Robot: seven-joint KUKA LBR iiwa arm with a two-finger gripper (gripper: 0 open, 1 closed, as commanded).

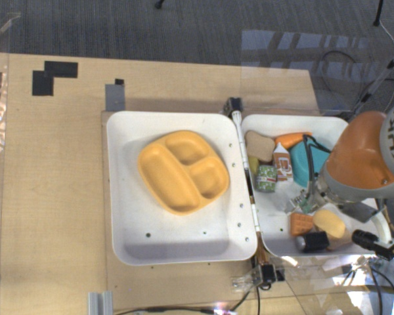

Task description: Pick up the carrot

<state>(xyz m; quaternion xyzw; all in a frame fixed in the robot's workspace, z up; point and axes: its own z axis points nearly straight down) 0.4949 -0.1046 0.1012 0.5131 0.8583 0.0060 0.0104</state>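
The tool [306, 201] hangs low in the right bin [270, 238], under the orange band [358, 153] of the arm, and the band hides so much of it that I cannot tell its state. It sits just beside the teal item [306, 163] and above the orange block [301, 224] that lies near the bin's front.

The carrot [291, 139] appears to be the orange piece at the bin's back wall, behind the teal item and beside the tan bread-like piece [257, 143]; only part of it shows. Nothing orange is seen at the tool, so the step in hand looks like the approach, with the grasp not yet made. As I judge it, the next move calls for shifting the tool toward the back wall, past the teal item, and coming down on the carrot without catching the small carton [283, 161] next to it.

In front of the tool lie a pale yellow lemon-like piece [330, 224] and a dark cylinder [313, 242]. A green box [266, 178] rests near the divider between the bins. The left bin [177, 251] holds a yellow divided plate [182, 171], well apart from the tool.

The carton has red and white print and the green box some pattern, but both are too small to read. On the arm's grey casing, partial letters show at the view's edge, seemingly "KU". The counter [52, 195] bears black marks, no words
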